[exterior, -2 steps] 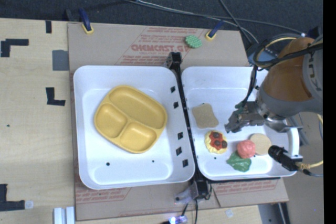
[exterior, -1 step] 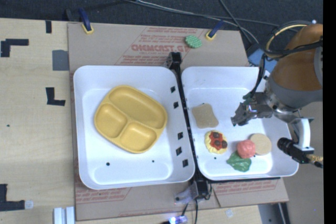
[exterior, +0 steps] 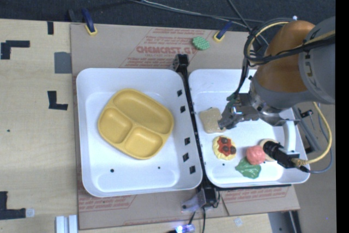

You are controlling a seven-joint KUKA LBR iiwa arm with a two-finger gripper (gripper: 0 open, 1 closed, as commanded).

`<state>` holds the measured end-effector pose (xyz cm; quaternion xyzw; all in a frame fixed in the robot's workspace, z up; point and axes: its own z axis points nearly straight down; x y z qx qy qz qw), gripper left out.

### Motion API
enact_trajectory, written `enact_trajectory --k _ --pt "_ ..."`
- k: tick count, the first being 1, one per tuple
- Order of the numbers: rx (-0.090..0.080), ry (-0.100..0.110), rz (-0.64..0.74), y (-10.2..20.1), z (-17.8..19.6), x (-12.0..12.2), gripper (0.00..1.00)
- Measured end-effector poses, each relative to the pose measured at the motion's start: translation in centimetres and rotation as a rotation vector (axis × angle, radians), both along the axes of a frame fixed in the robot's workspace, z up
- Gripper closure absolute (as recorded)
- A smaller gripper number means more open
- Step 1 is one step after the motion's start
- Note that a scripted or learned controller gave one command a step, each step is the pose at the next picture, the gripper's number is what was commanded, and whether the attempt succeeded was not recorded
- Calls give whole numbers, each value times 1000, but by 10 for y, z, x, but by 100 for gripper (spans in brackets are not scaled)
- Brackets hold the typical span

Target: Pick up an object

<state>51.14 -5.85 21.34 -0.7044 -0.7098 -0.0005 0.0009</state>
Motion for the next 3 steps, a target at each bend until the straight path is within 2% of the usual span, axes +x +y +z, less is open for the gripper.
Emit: enact_trajectory --k 2,3 --pt "-1 0 0 105 -11 37 100" --pt "-1 0 -2 148 2 48 100"
